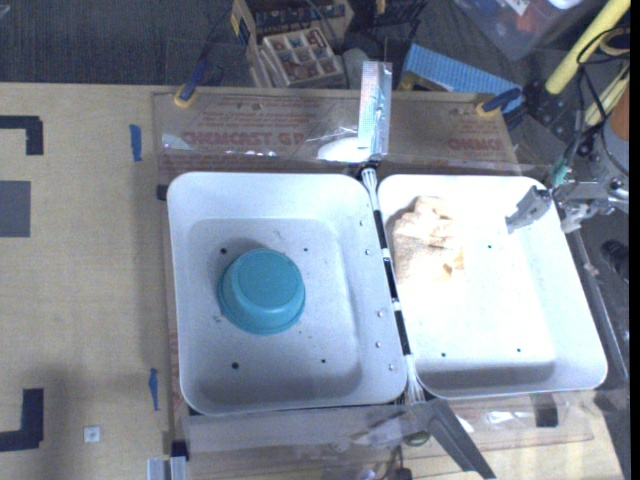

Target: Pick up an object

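Currently gripper [528, 211] hovers at right bin's [560, 368] upper right rim, carrying nothing; jaw state unclear. Blue bowl [262, 289] sits in left bin [200, 208]; pale lump [423, 230] nearer. Centre above it, descend straight.

Two white bins [190, 203], one blue bowl [262, 290], one tan lump [425, 230]

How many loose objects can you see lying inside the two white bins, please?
2: a blue bowl upside down in the left bin, and a crumpled beige item in the right bin, near its far-left corner.
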Motion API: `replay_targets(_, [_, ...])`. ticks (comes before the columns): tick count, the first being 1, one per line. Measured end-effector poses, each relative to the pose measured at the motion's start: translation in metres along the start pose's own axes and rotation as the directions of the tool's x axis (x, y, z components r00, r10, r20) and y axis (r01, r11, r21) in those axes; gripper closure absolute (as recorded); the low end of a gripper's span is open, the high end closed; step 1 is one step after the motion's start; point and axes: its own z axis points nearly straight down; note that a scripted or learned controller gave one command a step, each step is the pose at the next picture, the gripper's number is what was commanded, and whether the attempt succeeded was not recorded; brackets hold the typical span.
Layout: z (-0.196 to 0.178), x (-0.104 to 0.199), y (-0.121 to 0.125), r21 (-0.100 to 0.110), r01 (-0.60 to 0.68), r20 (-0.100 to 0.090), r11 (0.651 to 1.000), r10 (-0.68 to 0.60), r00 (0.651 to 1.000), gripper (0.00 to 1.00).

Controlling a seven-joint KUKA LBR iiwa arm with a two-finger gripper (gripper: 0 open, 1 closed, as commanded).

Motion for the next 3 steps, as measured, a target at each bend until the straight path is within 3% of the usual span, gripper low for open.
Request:
replay_targets(1, [0.139, 0.055, 0.047, -0.011, 0.128, 0.004, 0.992, -0.128, 0.992, 0.00])
replay_targets(2, [0.142, 0.079, 0.051, -0.017, 0.240, 0.010, 0.971, -0.240, 0.971, 0.00])
replay_targets(3, [0.130, 0.081, 0.053, -0.023, 0.239, 0.007, 0.971, -0.239, 0.971, 1.00])
